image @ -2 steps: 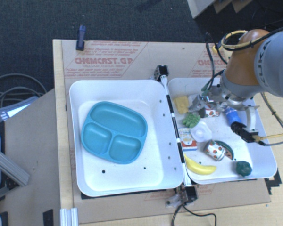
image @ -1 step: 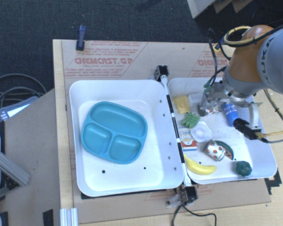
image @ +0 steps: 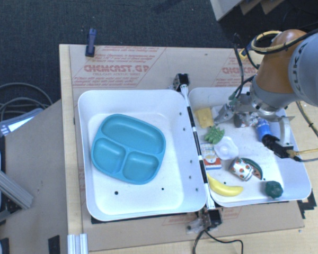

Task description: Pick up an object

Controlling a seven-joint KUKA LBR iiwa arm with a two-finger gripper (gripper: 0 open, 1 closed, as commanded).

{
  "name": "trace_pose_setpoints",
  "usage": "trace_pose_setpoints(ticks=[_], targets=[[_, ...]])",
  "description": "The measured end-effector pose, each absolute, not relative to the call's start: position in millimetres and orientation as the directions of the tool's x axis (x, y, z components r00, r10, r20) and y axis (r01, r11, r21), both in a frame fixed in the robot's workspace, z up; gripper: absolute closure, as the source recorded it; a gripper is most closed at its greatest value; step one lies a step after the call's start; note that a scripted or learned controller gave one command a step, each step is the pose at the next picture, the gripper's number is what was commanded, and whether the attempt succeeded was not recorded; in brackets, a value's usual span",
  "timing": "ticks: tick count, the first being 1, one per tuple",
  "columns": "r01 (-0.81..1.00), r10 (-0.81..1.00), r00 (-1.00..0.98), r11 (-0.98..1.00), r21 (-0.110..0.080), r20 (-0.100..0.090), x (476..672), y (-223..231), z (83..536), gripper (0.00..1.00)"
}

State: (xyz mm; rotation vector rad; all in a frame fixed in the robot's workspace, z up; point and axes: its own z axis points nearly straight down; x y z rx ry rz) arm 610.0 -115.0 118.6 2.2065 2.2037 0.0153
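Gripper sits low in the right white bin, near its back-left corner, just beside a yellow flat block and a green leafy toy. Can't tell jaw opening or any hold. Yellow plastic banana lies at the front. Left white bin holds 1 blue 3-compartment plate.

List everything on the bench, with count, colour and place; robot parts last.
divided plate: 1, blue, left bin
left bin: 1, white, bench left
right bin: 1, white, bench right
banana: 1, yellow, right bin, near edge
ball: 1, dark green, right bin, near right corner
leafy piece: 1, green, right bin, left side
flat block: 1, yellow, right bin, far left
arm: 1, grey and orange, over right bin
gripper: 1, metallic, above right bin's far part
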Motion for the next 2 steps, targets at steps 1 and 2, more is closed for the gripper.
trace_pose_setpoints(ticks=[1,2], targets=[[1.000,1.000,0.001,-0.001,0.004,-0.001,587.1,-100.5,86.3,0.00],[1.000,1.000,0.001,-0.001,0.003,-0.001,586.5,-99.9,94.9,1.00]])
